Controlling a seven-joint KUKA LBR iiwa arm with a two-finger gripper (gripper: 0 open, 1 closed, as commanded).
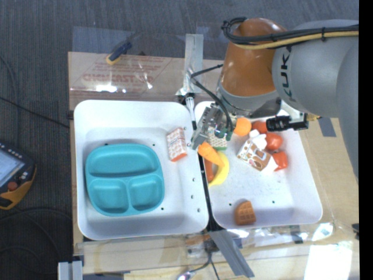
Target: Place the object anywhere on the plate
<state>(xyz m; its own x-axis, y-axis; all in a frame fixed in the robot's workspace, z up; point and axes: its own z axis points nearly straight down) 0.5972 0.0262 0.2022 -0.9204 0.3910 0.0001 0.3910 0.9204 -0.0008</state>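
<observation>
A teal plate [123, 178] with three compartments lies in the left bin [93, 112]. My gripper [206, 130] hangs over the divide between the two bins, at the left edge of the right bin [303, 206]. Directly beneath its tip lies an orange carrot-like toy [208, 151], with a yellow banana [221, 172] just below that. Whether the gripper touches the carrot cannot be made out. A small red and white box [176, 144] rests in the left bin, between the plate and the gripper.
In the right bin lie an orange ball [242, 125], a white and brown toy [254, 152], two red pieces [274, 142] [280, 161] and a brown bread-like piece [245, 213]. The grey arm [315, 69] covers the top right. A handheld controller [13, 177] sits at far left.
</observation>
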